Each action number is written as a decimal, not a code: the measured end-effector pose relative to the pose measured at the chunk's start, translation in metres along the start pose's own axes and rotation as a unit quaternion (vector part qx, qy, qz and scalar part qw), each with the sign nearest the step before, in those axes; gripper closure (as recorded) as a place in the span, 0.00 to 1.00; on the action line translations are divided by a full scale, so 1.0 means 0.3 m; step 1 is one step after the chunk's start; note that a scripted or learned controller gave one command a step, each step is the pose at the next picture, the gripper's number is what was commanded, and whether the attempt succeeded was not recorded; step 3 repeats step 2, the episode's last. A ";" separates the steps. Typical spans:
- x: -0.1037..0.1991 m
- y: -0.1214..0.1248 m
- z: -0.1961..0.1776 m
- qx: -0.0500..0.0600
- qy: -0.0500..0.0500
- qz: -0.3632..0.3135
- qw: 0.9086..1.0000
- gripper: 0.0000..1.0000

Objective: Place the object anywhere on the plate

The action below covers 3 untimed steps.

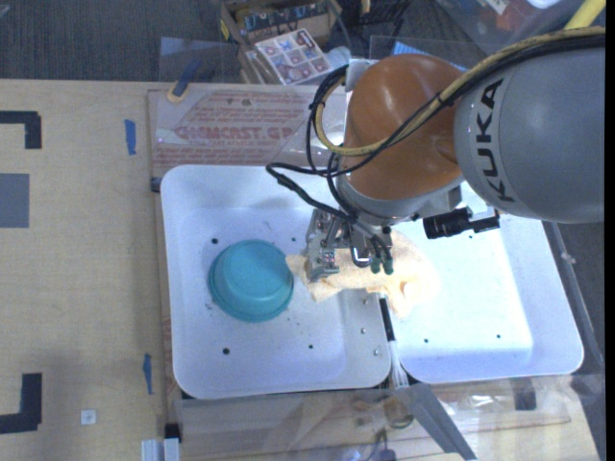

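Object: we see a pale yellow, soft, crumpled thing (pixel 408 275); long axis roughly left-right, across the divide between both bins (pixel 192 353).
Jaws (pixel 351 257): directly over it; opening we cannot tell.
Plate: blue round dish (pixel 250 279), just left.

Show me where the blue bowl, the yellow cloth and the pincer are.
blue bowl (pixel 251 279): camera view, middle of its upturned base.
yellow cloth (pixel 411 275): camera view, its right fold.
pincer (pixel 351 262): camera view, between the fingertips.
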<state>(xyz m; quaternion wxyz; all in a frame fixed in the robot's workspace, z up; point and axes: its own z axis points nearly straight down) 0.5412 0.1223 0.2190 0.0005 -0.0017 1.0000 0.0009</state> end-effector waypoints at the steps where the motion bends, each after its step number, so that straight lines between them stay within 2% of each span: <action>1: 0.102 0.138 -0.014 0.000 0.001 0.000 1.000 1.00; 2: 0.102 0.138 -0.015 0.000 0.000 0.000 1.000 0.00; 3: 0.102 0.138 -0.015 0.000 0.000 0.000 1.000 0.00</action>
